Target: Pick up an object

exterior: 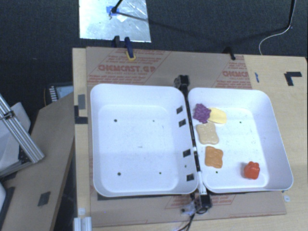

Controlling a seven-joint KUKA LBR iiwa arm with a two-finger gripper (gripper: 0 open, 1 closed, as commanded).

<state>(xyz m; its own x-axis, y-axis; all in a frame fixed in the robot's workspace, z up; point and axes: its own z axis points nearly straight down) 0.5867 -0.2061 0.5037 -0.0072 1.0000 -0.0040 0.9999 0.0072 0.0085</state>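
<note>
You can read red print on the brown board [144, 64] under the bins: "CHEMCAST GP" at upper left, behind the left bin [137, 138]. You get the same red print again at upper right, behind the right bin [269, 129], slanted and too blurred to spell out. No other text readable.

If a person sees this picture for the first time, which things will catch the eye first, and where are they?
The small coloured pieces in the right bin stand out: a red piece alone near its front right corner, and a purple piece, a yellow piece, a beige piece and an orange piece along its left wall. Next comes the shiny foil sheet on the dark floor beyond the bench.
</note>
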